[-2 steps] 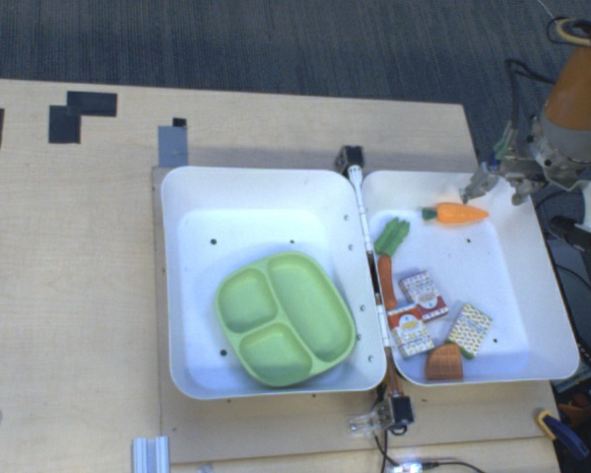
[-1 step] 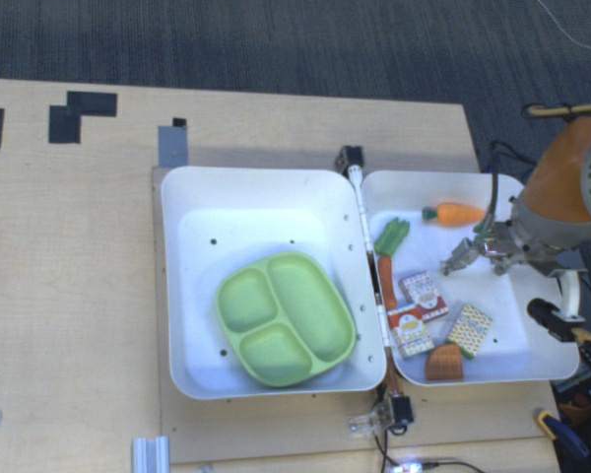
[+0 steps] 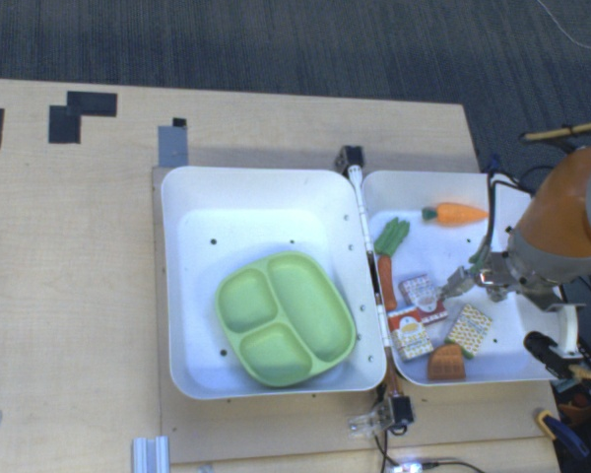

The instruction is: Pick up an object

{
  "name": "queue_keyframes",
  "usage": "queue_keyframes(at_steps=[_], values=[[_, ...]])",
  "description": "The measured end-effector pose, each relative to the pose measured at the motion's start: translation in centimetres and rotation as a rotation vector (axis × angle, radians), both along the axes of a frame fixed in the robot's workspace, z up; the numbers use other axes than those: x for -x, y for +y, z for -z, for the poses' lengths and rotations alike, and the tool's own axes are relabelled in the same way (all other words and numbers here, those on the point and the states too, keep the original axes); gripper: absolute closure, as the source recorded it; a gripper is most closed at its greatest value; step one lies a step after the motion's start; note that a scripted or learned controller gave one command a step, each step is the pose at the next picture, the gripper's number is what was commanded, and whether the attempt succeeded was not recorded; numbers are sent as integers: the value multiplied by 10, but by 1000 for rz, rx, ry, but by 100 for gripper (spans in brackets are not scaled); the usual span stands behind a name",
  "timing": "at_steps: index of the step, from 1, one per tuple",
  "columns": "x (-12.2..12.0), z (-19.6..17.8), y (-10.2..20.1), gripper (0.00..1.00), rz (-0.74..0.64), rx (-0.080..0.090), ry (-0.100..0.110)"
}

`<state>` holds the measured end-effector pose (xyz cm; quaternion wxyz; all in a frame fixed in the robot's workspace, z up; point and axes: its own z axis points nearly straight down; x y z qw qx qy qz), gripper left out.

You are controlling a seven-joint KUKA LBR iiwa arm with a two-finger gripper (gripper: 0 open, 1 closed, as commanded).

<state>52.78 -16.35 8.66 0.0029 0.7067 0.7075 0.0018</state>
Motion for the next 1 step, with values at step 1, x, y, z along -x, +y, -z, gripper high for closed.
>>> queue_keyframes(at_steps=[1], values=[[36,-3,54,0,7,15,-19]])
